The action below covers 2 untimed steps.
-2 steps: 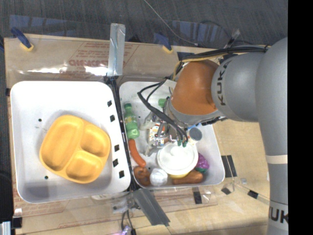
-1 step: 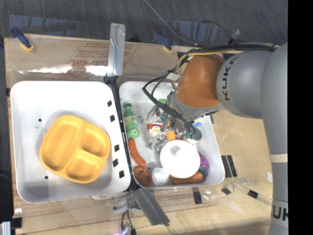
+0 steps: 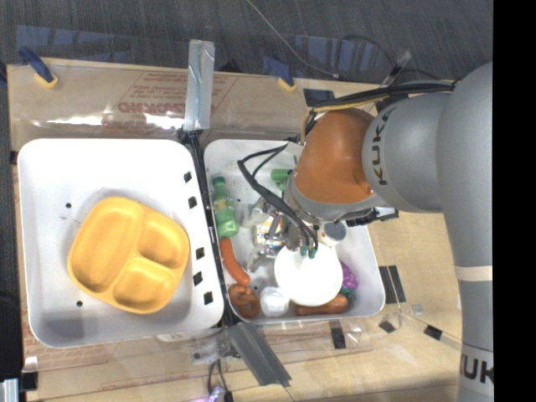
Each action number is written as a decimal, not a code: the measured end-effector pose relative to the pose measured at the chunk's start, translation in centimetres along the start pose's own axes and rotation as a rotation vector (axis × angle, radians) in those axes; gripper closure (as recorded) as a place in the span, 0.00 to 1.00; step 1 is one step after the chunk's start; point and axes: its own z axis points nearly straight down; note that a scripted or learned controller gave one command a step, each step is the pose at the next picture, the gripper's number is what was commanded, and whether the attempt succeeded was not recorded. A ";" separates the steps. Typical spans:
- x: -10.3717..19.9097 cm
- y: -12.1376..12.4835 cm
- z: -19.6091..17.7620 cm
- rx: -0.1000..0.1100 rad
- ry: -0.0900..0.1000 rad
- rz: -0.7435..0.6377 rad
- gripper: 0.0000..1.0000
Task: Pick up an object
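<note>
In the right bin [image 3: 368, 262], the gripper [image 3: 280, 239] is down among toy food beside the white plate [image 3: 308, 276]; whether it grips anything I cannot tell, so nothing looks lifted yet.

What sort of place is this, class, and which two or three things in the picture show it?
Probably a robot test bench in a lab. A grey KUKA arm reaches over two white bins taped to cardboard; one holds a yellow divided tray, the other toy food like a green bottle.
</note>
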 end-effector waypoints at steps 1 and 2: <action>-1.5 -5.0 -0.1 -0.001 -0.006 0.035 0.00; -0.5 -2.9 0.0 0.000 0.000 0.145 0.00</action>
